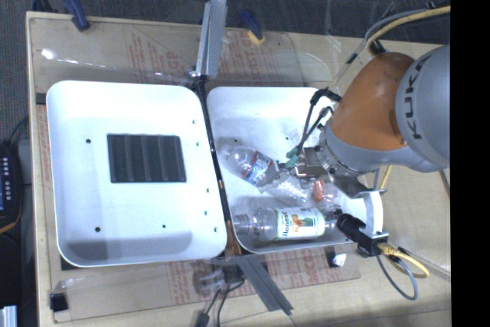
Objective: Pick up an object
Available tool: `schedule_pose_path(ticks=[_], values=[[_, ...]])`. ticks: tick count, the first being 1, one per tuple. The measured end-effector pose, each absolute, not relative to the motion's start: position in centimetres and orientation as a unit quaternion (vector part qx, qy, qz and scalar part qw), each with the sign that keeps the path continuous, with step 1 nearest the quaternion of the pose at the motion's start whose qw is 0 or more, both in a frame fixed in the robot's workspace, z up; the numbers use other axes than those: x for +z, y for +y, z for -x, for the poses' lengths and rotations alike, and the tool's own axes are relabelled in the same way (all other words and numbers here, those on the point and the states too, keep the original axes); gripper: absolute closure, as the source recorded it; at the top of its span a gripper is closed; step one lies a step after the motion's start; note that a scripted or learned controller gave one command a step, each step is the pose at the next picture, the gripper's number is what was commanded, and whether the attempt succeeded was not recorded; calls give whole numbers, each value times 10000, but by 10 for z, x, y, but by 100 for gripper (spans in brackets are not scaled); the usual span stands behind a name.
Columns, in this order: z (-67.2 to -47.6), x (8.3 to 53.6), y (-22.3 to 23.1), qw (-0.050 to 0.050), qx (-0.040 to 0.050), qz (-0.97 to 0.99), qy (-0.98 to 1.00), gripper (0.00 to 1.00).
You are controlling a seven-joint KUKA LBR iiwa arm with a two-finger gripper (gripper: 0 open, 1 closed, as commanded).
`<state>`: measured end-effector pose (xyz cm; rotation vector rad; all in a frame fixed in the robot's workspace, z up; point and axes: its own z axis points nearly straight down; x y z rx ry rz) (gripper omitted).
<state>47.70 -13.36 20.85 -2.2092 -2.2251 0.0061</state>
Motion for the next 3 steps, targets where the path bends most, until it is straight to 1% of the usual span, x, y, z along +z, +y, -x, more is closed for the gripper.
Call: schedule_pose_path(ticks=[1,2,3], values=[[-528,161,-153,20,16,6835,-7299,0],[-570,91,-136,12,13,6642,-7476,0],[-571,101,-136,14,18,6626,-7490,100]])
